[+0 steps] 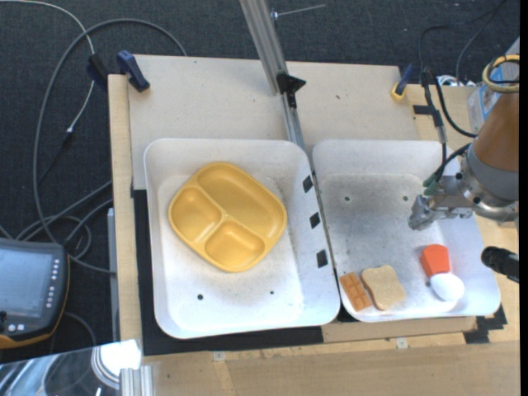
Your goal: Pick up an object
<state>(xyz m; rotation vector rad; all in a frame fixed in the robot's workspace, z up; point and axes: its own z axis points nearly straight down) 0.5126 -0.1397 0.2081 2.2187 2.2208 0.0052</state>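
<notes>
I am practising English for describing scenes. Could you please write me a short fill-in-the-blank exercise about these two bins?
1. The yellow divided plate lies in the ___ bin.
2. The plate has ___ compartments.
3. The slice of bread lies between the waffle piece and the ___ and white object.
4. The gripper is over the ___ bin.

Missing words: left; three; orange; right

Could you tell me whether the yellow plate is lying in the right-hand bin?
No, the yellow plate lies in the left bin, across the divider from the right one.
</notes>
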